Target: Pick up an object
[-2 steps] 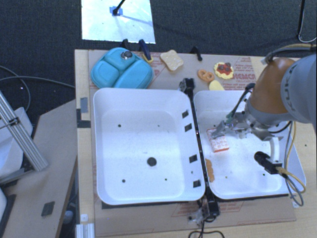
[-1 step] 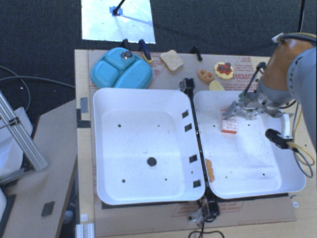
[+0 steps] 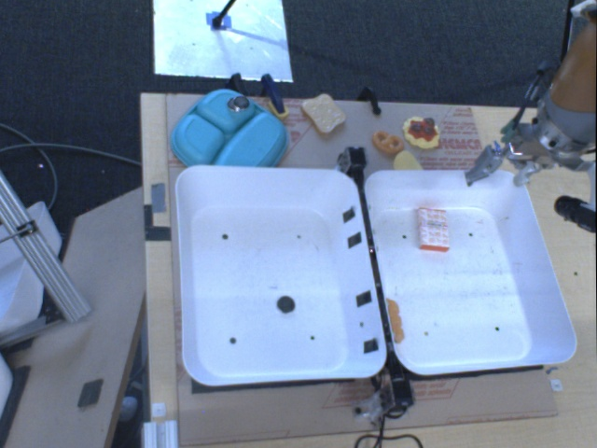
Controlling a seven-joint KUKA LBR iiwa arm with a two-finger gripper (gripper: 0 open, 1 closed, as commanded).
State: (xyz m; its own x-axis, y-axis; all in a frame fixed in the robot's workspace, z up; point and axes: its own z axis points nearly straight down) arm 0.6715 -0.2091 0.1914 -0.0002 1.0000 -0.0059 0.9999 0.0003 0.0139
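arm (image 3: 576, 82): cut by right edge | gripper (image 3: 499, 164) (blurred): fingers unclear

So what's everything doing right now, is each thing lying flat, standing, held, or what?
small box: lying flat in the right bin, untouched.
dark disc: flat on the left bin floor.
blue tray: resting behind the bins.
gripper: hovering over the right bin's far rim, holding nothing visible.

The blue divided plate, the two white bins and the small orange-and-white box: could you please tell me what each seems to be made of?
Blue divided plate: probably moulded plastic, with a smooth, even colour and a soft sheen.
Two white bins: likely thin formed plastic, with rounded corners and a glossy glare.
Orange-and-white box: looks like printed cardboard, flat-faced and matte, though it is too small to be sure.
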